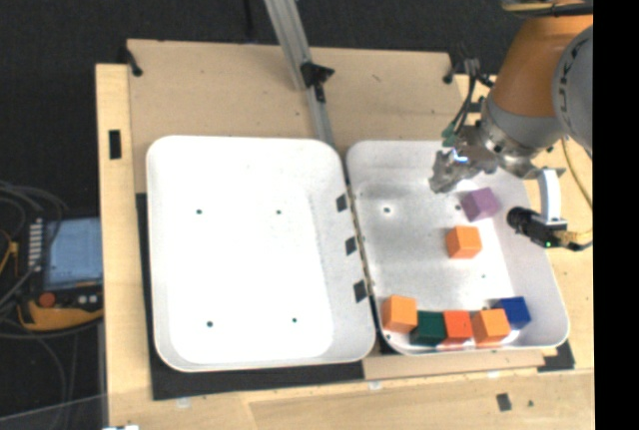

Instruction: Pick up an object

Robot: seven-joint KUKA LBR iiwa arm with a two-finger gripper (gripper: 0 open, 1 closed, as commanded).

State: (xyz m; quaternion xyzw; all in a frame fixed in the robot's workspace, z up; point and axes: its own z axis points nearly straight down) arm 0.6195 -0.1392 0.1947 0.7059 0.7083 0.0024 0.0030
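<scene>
Purple block [480, 203] in right bin [399, 248], upper part, just right of and below claw [445, 171]; likeliest target, judging by nearness. Claw state: cannot tell. Left bin [250, 248] bare. Orange block [463, 241] just below purple; could crowd descent. Row at near wall: orange cube [400, 312], green block [430, 326], blue block [514, 310].
</scene>
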